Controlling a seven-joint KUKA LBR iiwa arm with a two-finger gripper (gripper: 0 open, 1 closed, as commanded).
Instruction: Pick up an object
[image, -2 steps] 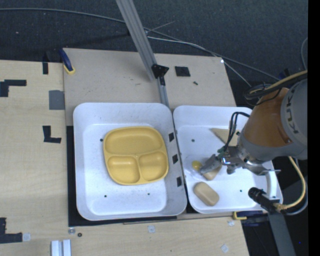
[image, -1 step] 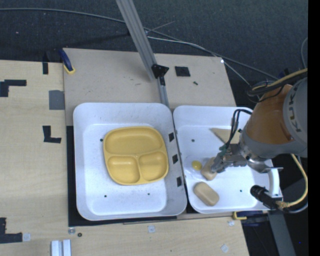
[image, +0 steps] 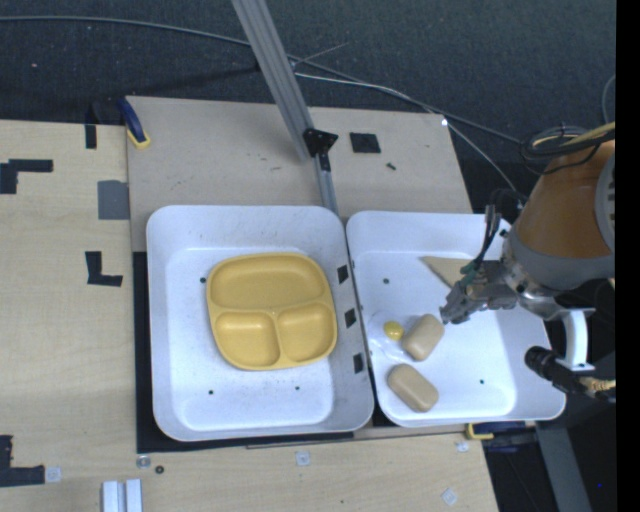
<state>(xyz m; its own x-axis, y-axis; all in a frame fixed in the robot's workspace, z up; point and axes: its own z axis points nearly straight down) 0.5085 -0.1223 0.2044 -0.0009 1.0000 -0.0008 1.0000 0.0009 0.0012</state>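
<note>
Pickup pending: dark two-finger gripper (image: 458, 308), grip state indiscernible, poised just right of tan rounded oblong block (image: 422, 337) lying unlifted in right shallow white bin (image: 500, 400), beside small yellow lump (image: 393, 329).

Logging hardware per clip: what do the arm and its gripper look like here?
The arm reaches in from the right: a bulky rounded orange band above a grey wrist section. A thin dark cable runs along the wrist. The gripper is small, dark grey metal, narrowing toward its tip. A white bracket with black fittings sits below the wrist.
</note>
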